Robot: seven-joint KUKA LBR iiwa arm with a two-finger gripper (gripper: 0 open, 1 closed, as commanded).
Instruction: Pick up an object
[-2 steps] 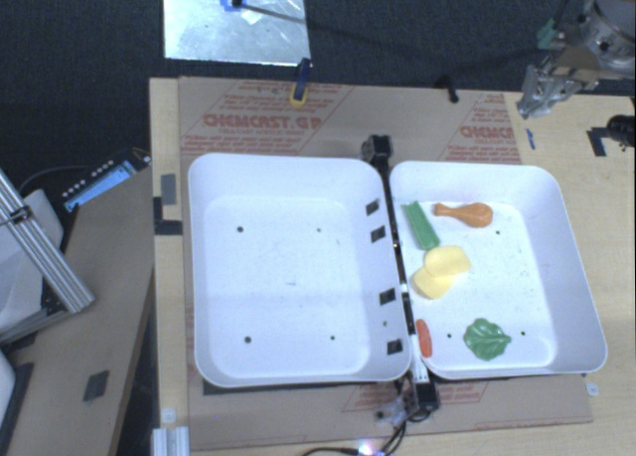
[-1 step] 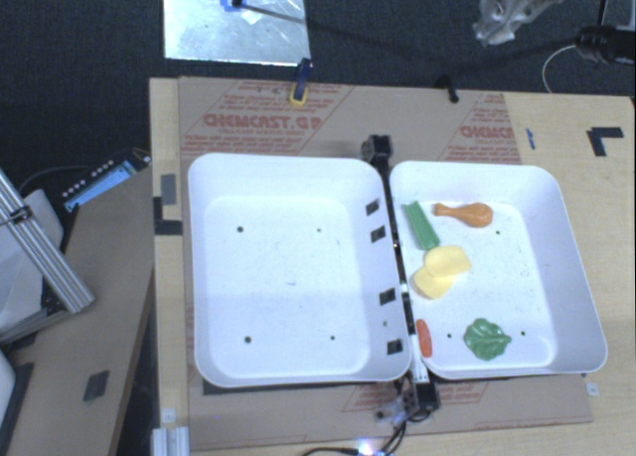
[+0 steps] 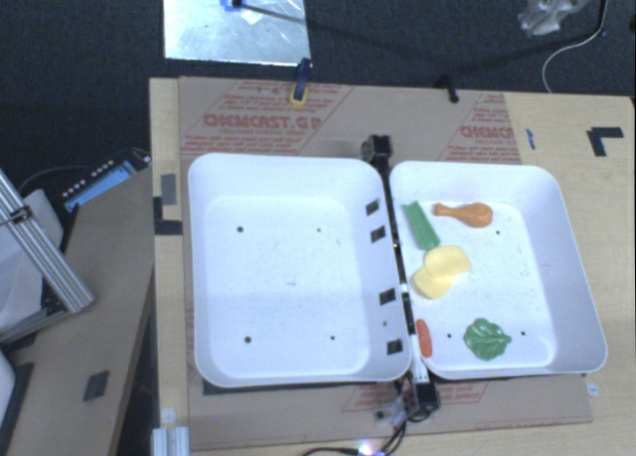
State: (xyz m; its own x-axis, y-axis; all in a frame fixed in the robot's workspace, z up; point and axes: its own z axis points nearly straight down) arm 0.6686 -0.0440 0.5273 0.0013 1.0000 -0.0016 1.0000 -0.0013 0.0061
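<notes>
The gripper (image 3: 549, 9) hangs blurred at the top right corner, off the bins; whether it is open, I cannot tell. Well below it, in the right bin (image 3: 566, 245), lie a toy drumstick (image 3: 465, 213), green stick (image 3: 420, 225), two yellow pieces (image 3: 440, 271), green leaf (image 3: 486, 339) and small red piece (image 3: 424, 337).

We look down from one fixed camera above the bench (image 3: 248, 116), tilted so that the far edge sits toward the top of the frame. From this height we take in both white bins, the left bin (image 3: 288, 270) and the right bin (image 3: 542, 245), side by side, plus dark floor (image 3: 79, 47) beyond.
</notes>
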